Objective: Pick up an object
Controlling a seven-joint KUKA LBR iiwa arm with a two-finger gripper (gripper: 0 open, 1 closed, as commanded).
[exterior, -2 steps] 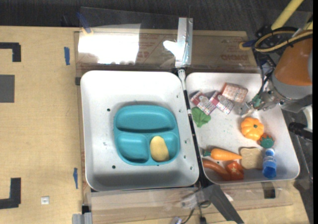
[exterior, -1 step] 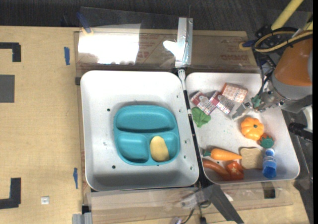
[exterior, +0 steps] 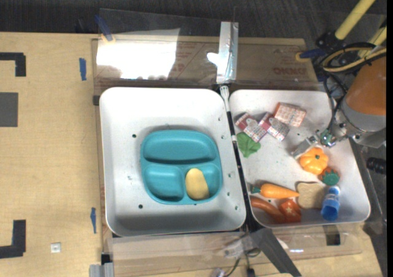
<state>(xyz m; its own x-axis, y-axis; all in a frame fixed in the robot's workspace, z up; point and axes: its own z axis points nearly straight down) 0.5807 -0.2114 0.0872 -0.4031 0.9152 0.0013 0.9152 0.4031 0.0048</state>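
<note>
Fingers: my gripper (exterior: pixel 324 139) is low in the right bin (exterior: pixel 344 101), close to its right wall; the tips are small and blurred, so I cannot tell if they are apart or together, and I see nothing between them.
Nearest thing: the orange pepper (exterior: pixel 314 161) lies just below my tips; touching or not, I cannot tell.
Wrist and arm: my grey wrist rises to the right of the tips, with the orange band (exterior: pixel 370 91) above it at the view's right edge; I reach in over the bin's right wall.
Other things in the right bin: pink-white packets (exterior: pixel 270 123) at the upper middle, a green piece (exterior: pixel 247 144) by the left wall, a carrot (exterior: pixel 277 192), a red piece (exterior: pixel 288 209) and a blue bottle (exterior: pixel 330 203) along the lower side.
Left bin: the left bin (exterior: pixel 116 147) holds a teal tray (exterior: pixel 172 147) with a yellow potato (exterior: pixel 196 183) in its lower right compartment.
Tabletop: both bins stand side by side on the tabletop (exterior: pixel 43 159).
</note>
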